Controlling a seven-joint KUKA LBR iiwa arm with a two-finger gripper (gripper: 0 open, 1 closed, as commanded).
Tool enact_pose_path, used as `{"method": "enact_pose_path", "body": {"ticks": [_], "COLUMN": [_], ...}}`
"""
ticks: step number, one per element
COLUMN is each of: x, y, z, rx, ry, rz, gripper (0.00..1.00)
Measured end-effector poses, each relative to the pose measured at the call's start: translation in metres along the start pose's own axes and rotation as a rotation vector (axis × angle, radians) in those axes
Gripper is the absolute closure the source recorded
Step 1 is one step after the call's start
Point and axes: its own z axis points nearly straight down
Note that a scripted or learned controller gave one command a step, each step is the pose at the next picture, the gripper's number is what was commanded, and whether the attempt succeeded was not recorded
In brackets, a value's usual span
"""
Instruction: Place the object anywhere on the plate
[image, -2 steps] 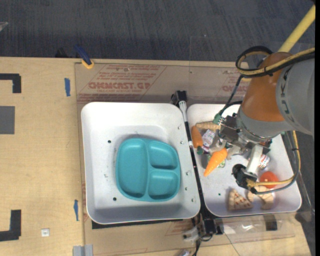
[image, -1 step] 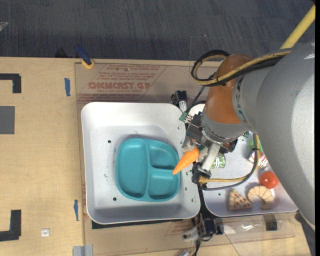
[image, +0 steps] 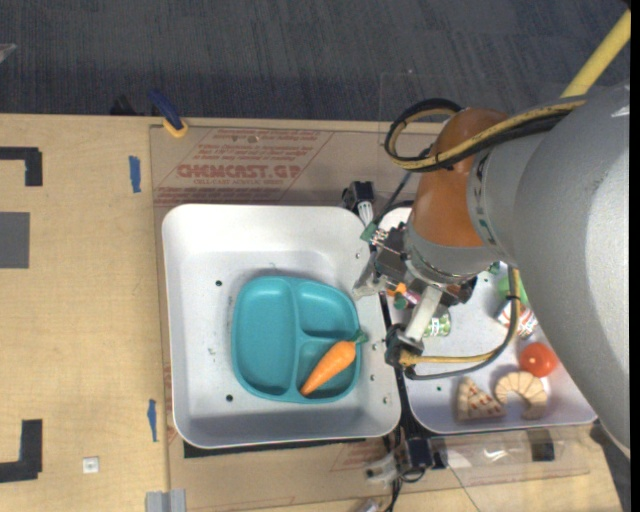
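I have open room over the plate's (image: 265, 335) left compartment; the carrot (image: 330, 368) blocks its lower right one, beside the bin (image: 377, 395) wall.

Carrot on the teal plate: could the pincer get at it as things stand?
Probably yes. The carrot lies uncovered in the plate's lower right compartment, with nothing over it. The pincer hangs close by on its right, about over the left bin's right wall.

Orange carrot (image: 329, 367) (lying slantwise) on teal plate (image: 268, 340).
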Motion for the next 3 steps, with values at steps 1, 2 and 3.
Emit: {"method": "enact_pose_path", "body": {"ticks": [1,2,3], "x": [0.0000,0.0000,0.0000], "y": [0.0000,0.0000,0.0000], "z": [0.0000,0.0000,0.0000], "rx": [0.000,0.000,0.000], "ry": [0.000,0.000,0.000], "rz": [0.000,0.000,0.000], "gripper": [0.00,0.00,0.00]}}
